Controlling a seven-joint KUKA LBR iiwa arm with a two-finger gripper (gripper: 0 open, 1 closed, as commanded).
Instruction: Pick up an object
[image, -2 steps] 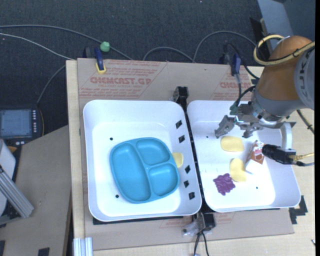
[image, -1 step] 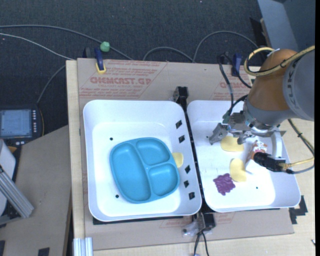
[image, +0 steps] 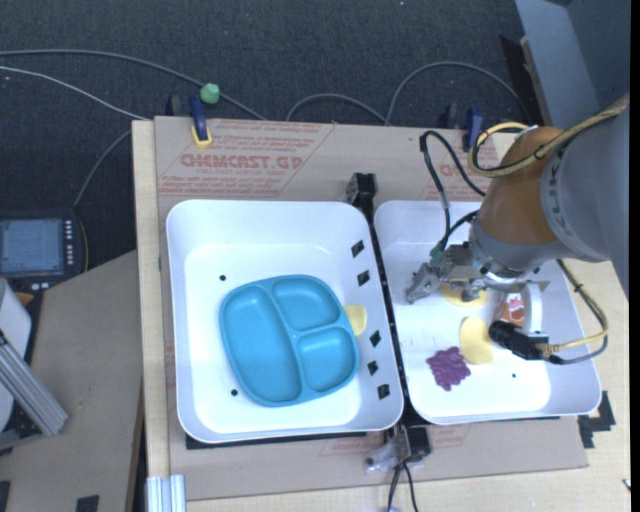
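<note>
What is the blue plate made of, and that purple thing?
The blue plate looks like smooth moulded plastic: even colour, rounded compartments, soft sheen. The purple thing seems like matte rubber or plastic, maybe toy grapes; it is too small to be sure.

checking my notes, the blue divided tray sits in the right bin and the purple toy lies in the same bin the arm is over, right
Not quite. In the camera view the blue divided tray sits in the left bin, not the right. The purple toy does lie in the right bin, under the arm.

Glossy blue plastic tray, smooth white plastic bins, matt cardboard
</note>
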